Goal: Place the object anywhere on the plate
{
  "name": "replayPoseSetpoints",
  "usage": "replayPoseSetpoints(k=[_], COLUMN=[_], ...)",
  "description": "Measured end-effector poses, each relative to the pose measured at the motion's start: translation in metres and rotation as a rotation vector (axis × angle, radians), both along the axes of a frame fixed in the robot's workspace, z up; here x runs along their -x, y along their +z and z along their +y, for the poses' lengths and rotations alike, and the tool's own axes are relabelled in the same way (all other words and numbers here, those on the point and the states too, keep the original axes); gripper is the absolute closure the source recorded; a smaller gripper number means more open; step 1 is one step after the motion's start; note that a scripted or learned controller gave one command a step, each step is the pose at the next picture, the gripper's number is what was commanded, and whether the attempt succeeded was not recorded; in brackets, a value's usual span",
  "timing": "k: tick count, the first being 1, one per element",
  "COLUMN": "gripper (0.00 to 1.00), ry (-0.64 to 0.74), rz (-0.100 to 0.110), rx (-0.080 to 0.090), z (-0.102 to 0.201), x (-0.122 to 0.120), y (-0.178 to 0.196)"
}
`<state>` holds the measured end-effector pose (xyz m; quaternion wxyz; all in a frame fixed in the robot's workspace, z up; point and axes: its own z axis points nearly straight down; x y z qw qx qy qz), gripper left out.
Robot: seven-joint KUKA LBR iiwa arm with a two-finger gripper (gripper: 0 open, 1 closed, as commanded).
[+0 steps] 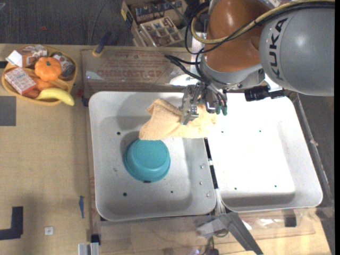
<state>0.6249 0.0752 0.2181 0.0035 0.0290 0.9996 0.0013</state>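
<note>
Camera view is showing the gripper (187, 112) with its fingers closing on the far right part of a yellow cloth (169, 123) in the left bin (101, 158). The cloth's near left edge is overlapping the teal plate (147, 161), whose near side is lying open.

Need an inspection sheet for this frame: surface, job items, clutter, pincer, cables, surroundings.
Surface: two white bins side by side, left bin and right bin, on a wooden bench.
Job's things: teal plate in the left bin; tan cloth lies behind it, one edge touching the plate, draped toward the divider.
Clutter: nothing seen in the bins.
Grippers: pincer at the cloth; grip unclear.
Cables: yellow and black cables loop around the wrist.
Surroundings: fruit basket at far left; boxes behind the bench.
</note>
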Motion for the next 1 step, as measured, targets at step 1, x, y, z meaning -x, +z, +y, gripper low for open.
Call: replayPoseSetpoints(k=[1], gripper=[0.0], ry=[0.0], rz=[0.0], rx=[0.0], z=[-0.0002], x=[-0.0001], y=[0.0001])
